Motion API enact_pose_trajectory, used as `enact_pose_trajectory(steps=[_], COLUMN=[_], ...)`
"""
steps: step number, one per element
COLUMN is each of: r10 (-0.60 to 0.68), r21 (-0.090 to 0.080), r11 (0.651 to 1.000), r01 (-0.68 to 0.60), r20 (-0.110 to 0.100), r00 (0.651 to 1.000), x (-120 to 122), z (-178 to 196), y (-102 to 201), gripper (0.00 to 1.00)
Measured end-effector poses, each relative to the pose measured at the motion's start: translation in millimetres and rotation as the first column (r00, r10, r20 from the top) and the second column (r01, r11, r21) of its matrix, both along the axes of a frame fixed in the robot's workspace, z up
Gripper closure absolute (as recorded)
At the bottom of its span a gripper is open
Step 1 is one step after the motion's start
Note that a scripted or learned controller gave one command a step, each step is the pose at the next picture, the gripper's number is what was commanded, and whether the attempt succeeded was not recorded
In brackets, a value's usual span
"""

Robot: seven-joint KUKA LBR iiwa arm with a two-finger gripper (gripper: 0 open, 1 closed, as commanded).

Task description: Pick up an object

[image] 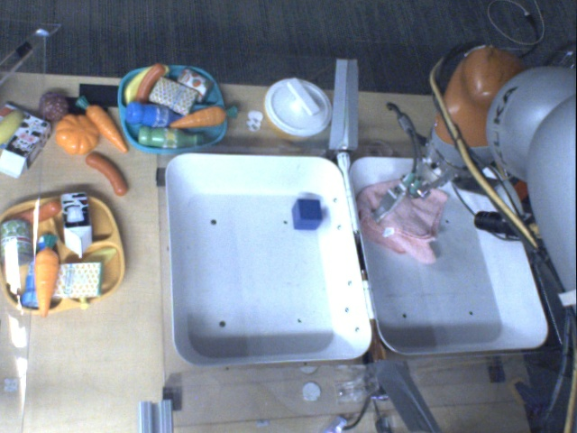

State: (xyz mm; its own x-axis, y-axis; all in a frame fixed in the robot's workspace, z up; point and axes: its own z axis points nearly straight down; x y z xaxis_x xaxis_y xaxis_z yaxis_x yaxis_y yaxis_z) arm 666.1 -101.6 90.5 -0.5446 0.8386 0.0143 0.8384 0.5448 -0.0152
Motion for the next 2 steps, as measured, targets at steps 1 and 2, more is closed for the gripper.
enact_pose_trajectory(steps=[1,2], r10=[0.024,0.026], r21=[-0.001,0.006], r11=[1.000,1.000], r01=[-0.024,-0.026], r20=[0.000,-0.001], r00=[1.000,1.000], x=[-0.2,0.2], z=[0.0,-0.2], y=[-0.8,-5.3], gripper=[0.00,0.00])
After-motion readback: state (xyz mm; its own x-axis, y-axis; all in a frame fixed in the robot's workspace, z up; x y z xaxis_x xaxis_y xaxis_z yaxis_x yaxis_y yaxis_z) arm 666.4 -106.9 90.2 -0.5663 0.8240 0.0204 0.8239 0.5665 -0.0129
